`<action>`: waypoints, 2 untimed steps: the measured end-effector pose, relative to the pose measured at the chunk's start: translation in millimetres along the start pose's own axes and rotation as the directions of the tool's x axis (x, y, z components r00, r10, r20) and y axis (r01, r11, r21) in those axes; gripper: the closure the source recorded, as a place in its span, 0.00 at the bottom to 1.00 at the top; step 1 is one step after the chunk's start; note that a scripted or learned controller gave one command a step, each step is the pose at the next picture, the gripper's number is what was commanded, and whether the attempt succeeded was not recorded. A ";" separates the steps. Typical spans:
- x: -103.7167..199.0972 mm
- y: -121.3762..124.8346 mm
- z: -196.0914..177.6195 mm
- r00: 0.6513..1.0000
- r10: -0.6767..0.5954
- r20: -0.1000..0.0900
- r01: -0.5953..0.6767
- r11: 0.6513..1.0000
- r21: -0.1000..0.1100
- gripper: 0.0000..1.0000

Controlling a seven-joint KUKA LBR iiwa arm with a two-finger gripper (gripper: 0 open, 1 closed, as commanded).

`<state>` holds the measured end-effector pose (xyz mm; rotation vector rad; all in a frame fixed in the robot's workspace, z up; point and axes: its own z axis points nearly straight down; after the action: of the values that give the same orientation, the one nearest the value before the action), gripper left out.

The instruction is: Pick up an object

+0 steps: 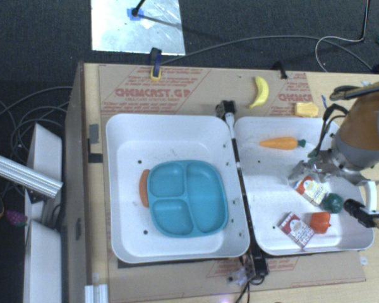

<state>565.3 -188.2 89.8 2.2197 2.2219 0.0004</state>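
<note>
White bins, nothing lifted yet: I watch my gripper [311, 169] hover at three o'clock in the right bin [265, 232], above a small carton [312, 190]; I cannot tell its jaw state, the pick remains undone.

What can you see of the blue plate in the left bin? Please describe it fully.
The blue plate is a light blue tray with rounded corners and three compartments: two on top, one wide below. It looks like smooth plastic. It lies flat in the left bin, near the middle. An orange object lies against its left edge.
</note>
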 end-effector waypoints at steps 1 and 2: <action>0.0 1.1 -10.8 1.000 -0.001 0.001 0.001 1.000 -0.003 1.00; 0.1 1.1 -10.8 1.000 -0.001 0.000 0.001 1.000 -0.003 0.00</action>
<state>566.3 -188.2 100.6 2.2167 2.2215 0.0032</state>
